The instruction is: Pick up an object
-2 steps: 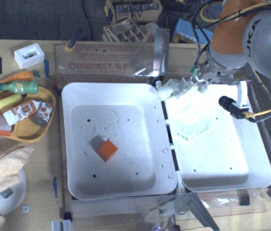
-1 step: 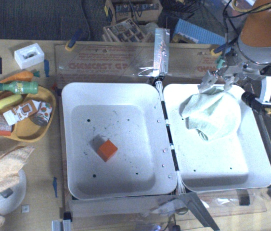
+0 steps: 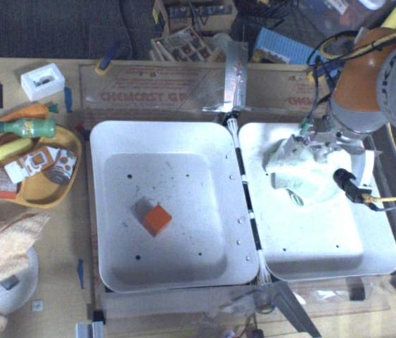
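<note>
**Cloth under my wrist, cube far to the left**

Nearest the camera, the orange cube (image 3: 157, 220) sits alone in the left bin (image 3: 113, 146), lower centre of the frame, well apart from me. Farther back, in the right bin (image 3: 366, 252), a crumpled white cloth (image 3: 303, 178) lies just below-left of my end effector (image 3: 315, 141), running left to right. Cloth and metal blur together.

A wooden bench (image 3: 36, 231) stands on dark carpet (image 3: 50, 13), with cables (image 3: 282, 9) behind.
</note>
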Motion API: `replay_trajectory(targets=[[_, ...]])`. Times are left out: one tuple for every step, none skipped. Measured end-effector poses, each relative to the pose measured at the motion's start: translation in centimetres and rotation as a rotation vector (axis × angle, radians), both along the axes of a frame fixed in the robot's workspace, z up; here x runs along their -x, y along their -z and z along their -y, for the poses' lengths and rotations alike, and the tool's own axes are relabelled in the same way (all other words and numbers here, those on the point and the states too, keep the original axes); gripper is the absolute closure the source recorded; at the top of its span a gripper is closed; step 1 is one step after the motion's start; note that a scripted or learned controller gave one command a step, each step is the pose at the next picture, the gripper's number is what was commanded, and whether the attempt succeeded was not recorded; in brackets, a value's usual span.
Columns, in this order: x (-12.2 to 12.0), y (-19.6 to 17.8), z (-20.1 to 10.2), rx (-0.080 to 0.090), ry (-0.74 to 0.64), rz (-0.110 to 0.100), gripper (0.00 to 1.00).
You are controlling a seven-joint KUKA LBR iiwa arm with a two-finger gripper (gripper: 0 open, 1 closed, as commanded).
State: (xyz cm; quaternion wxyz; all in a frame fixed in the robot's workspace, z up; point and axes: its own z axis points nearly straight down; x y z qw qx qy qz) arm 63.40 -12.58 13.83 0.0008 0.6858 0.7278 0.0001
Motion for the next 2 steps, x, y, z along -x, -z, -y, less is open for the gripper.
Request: replay_trajectory(targets=[[-0.8, 4.9, -3.1, 0.002, -0.106, 0.006, 0.0], [0.5, 0.1, 0.7, 0.001, -0.026, 0.002, 0.0]])
